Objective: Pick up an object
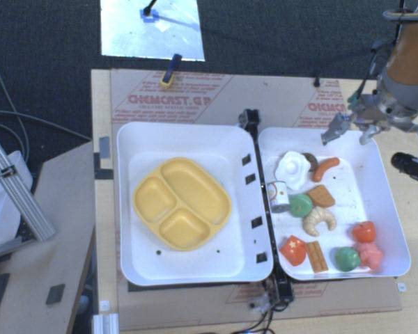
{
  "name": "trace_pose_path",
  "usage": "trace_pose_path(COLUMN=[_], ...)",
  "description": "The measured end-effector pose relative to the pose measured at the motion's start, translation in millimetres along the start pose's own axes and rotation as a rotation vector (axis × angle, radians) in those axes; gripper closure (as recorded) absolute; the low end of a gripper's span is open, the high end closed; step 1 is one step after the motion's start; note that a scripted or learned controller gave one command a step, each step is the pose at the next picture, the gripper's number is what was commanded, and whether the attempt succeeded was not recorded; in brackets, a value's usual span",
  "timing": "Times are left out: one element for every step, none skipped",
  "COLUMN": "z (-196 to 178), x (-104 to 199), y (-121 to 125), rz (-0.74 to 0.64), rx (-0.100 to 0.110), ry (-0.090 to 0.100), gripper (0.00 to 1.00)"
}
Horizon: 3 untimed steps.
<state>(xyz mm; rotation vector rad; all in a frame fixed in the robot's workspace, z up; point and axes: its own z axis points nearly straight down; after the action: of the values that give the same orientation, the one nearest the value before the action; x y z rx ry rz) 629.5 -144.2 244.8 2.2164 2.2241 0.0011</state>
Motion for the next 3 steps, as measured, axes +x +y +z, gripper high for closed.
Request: trace_pose_path(z=[148, 162, 149], x=[11, 27, 27], y=[-12, -80, -76], rz=[0.002, 0.004, 0.003], rx=[0.015, 0.006, -0.003], ry=[0.004, 0.0, -0.001], gripper=[0.0, 0.0, 1.0])
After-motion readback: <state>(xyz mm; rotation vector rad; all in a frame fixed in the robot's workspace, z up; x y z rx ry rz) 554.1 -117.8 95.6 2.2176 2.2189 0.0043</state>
